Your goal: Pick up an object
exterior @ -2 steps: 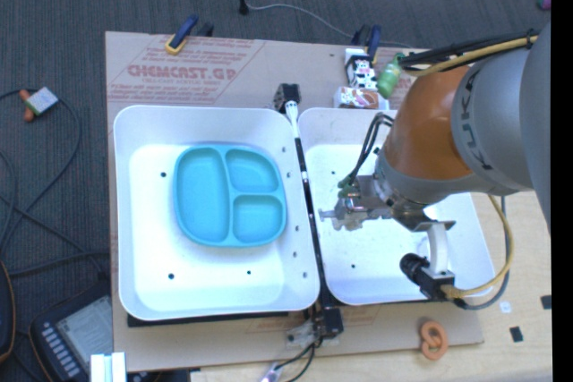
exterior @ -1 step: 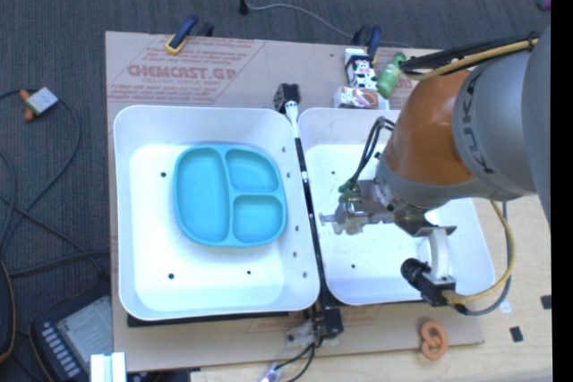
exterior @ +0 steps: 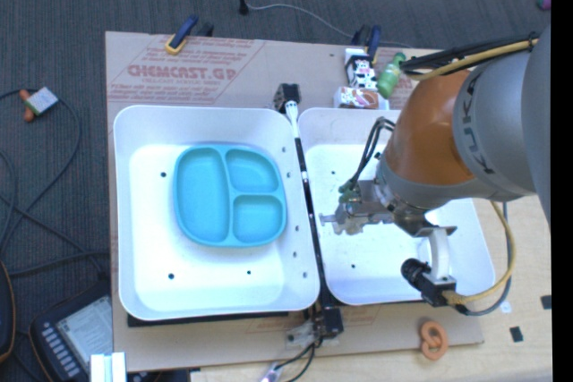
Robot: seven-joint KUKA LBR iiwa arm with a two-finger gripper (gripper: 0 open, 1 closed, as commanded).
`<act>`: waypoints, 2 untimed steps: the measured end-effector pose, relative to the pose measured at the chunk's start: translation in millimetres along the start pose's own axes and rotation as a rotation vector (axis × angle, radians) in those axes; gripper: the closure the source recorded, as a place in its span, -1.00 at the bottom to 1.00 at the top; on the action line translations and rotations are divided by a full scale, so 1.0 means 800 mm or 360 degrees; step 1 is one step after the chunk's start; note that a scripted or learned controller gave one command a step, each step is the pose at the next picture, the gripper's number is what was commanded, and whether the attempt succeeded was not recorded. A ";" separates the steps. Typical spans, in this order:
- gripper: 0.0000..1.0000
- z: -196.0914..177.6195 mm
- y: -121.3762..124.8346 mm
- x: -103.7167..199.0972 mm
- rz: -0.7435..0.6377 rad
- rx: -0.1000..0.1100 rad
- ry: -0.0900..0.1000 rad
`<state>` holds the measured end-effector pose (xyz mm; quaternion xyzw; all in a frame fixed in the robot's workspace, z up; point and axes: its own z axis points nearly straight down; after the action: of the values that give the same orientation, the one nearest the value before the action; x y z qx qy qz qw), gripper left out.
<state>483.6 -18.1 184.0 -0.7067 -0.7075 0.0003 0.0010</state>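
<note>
Cardboard (exterior: 179, 72) printed "CHEMCAST GP"

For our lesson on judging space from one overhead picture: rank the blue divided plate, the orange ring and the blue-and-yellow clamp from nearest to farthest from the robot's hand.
Measured from the hand, low in the right bin:
1. Blue divided plate, in the left bin, just across the divider.
2. Orange ring, on the bench's front edge, below the right bin.
3. Blue-and-yellow clamp, at the board's far left corner.

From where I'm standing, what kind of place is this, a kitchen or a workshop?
Probably a robotics lab test bench, not a kitchen: a grey and orange robot arm reaches over two white bins clamped to a board, with cables trailing across carpet. The blue plate looks like a test object.
</note>
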 end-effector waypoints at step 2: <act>1.00 0.000 0.000 -0.006 -0.0001 0.0000 0.0000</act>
<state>483.5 -22.8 184.0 -0.7064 -0.7078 0.0003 0.0009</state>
